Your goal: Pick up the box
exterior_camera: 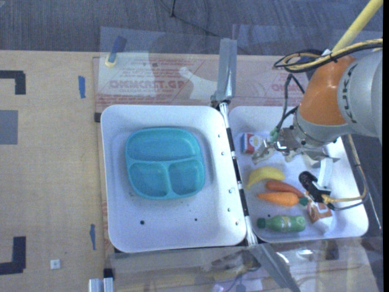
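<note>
One robot gripper (265, 151), jaws' state unclear, hangs beside one small box (250, 142) above one banana (265, 175), one carrot (282, 198) and one green bottle (281, 224).

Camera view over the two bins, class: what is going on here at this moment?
A grey and orange robot arm reaches in from the right, its gripper low over the right bin, beside a small red and white box. The box lies in the bin's back left corner, not lifted. A banana, carrot and green bottle lie nearer the front. The left bin holds a blue divided plate.
</note>
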